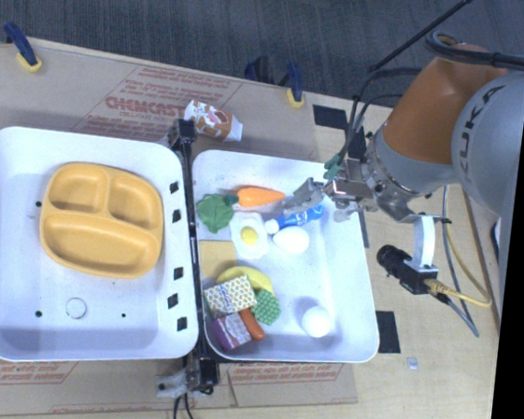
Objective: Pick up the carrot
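Both white bins (pixel 6 306) look like smooth, slightly glossy moulded plastic, and the yellow compartment tray (pixel 103 219) in the left one has a matt plastic finish. The carrot (pixel 260 197) and the fried egg (pixel 250 237) look like smooth plastic toys with a soft sheen. Under the bins lies rough, matt brown cardboard (pixel 116 84) printed in red, and the arm's orange band (pixel 435 106) looks glossy above bare grey metal at the gripper (pixel 303 199).
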You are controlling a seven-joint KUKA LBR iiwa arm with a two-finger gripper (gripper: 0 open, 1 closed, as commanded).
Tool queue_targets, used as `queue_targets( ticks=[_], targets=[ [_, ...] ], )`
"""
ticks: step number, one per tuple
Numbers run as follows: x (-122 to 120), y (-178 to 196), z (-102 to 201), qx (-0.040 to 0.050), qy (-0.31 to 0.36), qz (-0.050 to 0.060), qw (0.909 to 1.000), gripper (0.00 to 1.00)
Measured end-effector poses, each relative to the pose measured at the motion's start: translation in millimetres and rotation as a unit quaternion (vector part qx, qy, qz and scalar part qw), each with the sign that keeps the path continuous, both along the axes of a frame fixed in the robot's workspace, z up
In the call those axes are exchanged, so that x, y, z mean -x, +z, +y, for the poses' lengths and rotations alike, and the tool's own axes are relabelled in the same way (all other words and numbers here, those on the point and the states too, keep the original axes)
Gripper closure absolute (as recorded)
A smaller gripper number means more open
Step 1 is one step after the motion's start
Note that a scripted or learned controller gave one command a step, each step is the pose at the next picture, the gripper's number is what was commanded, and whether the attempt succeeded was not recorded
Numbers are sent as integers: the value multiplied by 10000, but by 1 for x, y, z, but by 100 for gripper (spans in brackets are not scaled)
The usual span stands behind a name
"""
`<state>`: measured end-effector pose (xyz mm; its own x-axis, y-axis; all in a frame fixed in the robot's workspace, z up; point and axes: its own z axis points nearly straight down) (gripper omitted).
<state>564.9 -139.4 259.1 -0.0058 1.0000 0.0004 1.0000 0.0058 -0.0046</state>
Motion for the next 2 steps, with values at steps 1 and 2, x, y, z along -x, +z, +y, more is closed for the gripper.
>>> queue_targets(
  ticks=[1,2],
  targets=[
    [-75,-90,14,-2,632,-4,9980,0],
    [-91,-168,32,-3,-300,7,9996,0]
  ],
)
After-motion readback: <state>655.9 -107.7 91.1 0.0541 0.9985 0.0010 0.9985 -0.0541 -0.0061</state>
